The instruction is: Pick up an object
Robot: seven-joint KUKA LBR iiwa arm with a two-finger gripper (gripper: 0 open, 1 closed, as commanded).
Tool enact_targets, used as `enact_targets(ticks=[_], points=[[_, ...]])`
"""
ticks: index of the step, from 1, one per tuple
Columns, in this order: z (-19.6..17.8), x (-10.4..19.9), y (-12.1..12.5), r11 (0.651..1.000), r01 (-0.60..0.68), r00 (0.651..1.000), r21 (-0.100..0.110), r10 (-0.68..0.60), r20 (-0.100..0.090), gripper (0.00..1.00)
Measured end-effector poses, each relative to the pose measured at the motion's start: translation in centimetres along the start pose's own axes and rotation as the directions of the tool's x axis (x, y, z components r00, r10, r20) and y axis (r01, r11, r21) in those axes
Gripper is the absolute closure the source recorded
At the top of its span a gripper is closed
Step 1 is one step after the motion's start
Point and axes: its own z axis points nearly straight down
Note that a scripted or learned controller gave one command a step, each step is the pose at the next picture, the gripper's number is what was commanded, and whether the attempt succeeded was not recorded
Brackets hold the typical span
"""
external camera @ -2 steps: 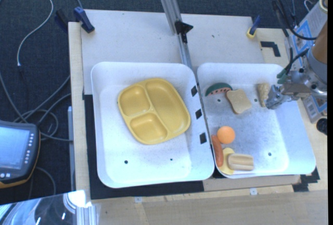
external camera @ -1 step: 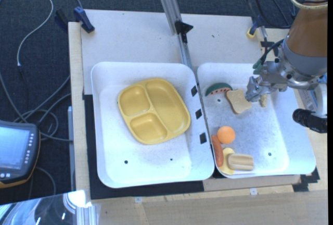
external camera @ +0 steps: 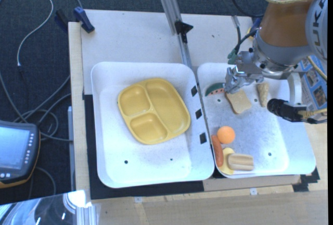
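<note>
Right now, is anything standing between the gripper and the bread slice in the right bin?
Nothing visible does. The gripper hangs at the upper left edge of the bread slice. The green vegetable lies just left of it, out of the way.

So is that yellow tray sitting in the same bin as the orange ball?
No, the yellow tray lies in the left bin, while the orange ball is in the right bin.

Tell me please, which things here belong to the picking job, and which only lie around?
Job: gripper; bread slice; orange ball; carrot; hot dog bun; right bin.

Lying about: yellow divided plate; left bin; blue clamp; screen.
</note>
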Motion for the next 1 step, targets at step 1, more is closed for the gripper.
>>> enact_targets(ticks=[1], points=[[1.90, 4.50, 1.91, 1.000, -0.002, 1.000, 0.002, 0.002, 0.000, 1.00]])
